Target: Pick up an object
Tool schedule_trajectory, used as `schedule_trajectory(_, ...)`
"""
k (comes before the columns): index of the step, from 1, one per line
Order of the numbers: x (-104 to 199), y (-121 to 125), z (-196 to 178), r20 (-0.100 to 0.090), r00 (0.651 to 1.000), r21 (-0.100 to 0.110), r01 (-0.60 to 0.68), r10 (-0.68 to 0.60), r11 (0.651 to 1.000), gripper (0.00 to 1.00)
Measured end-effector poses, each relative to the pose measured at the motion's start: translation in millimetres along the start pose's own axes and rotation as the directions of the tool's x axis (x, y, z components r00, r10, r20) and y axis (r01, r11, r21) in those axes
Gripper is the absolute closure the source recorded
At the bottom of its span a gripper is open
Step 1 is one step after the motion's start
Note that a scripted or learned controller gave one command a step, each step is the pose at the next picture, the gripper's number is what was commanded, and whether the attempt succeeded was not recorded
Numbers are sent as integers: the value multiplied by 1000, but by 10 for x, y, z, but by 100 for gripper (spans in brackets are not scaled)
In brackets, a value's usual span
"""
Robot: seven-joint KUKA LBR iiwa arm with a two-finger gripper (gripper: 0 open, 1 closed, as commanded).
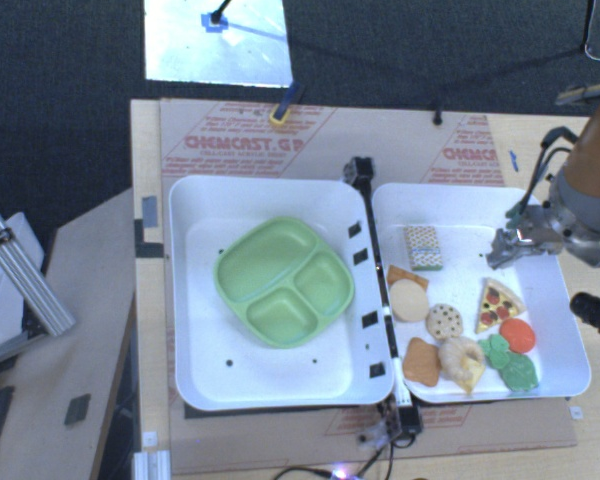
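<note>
Two white bins sit side by side on the bench. Gripper (507, 247) hovers right of frame over the right bin (460, 213), above the pizza slice (499, 305); grip state indeterminate, nothing visibly held.

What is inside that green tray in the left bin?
The green tray has three compartments, and all three show only bare green plastic. It sits on the floor of the left bin. Whatever lies beneath the tray is covered by it, so I cannot tell.
</note>
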State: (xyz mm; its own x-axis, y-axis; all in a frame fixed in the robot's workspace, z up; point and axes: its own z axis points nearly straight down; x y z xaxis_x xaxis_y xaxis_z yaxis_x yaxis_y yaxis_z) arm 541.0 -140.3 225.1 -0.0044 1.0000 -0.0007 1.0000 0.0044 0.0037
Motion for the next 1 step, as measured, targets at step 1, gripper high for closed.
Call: schedule_trajectory(1,500,72,90,-2,1000,2,5,-5,1000,100)
